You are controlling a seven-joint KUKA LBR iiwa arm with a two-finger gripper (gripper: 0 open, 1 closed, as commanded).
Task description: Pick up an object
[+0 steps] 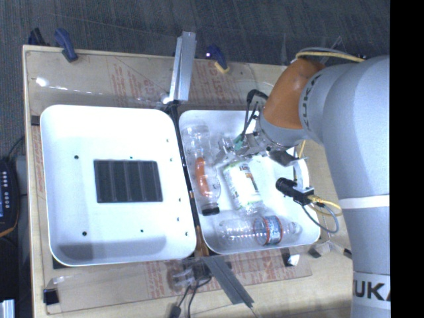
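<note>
Bulky grey arm [351, 144] at frame right, orange band [288, 105] above wrist, thin cables alongside, white "UKA" lettering lower right.

Claw [233, 144] among bottles [242, 185]

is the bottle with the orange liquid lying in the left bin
No, the clear plastic bottle with orange liquid lies in the right shallow white bin, near its left wall, among other clear bottles.
</note>
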